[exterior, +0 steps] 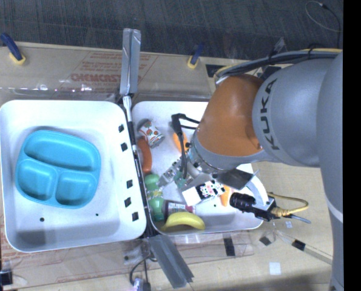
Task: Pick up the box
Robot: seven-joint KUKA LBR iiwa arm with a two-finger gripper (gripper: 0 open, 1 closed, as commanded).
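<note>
In the right-hand white bin [145, 111], low down under the grey arm with its orange band [232, 123], the gripper [186, 173] sits among a clutter of small things. Whether it is open or closed I cannot tell from here; the wrist hides too much.

The small white box with dark and red printing [207, 190] lies just beside the gripper, toward the near wall of the bin, seemingly tilted against other bits. Nothing shows it being held.

To my eye the arm is in the middle of the grasp attempt. To do it well it should settle squarely over the box, straddle its narrower sides, and close only once it is low enough to catch the walls and not just the top edge. The neighbours are crowded in, so a straight, slow lift would help keep from dragging the yellow banana [184, 222] or the green round piece [151, 182] along.

Counting: two white bins; one blue three-compartment plastic tray [59, 167] in the left bin [22, 235]; one box; one banana; one long orange carrot-like piece [145, 154] by the dividing wall; one small printed cup or can [151, 133] near the far end. The rest under the arm is too jumbled to count.
</note>
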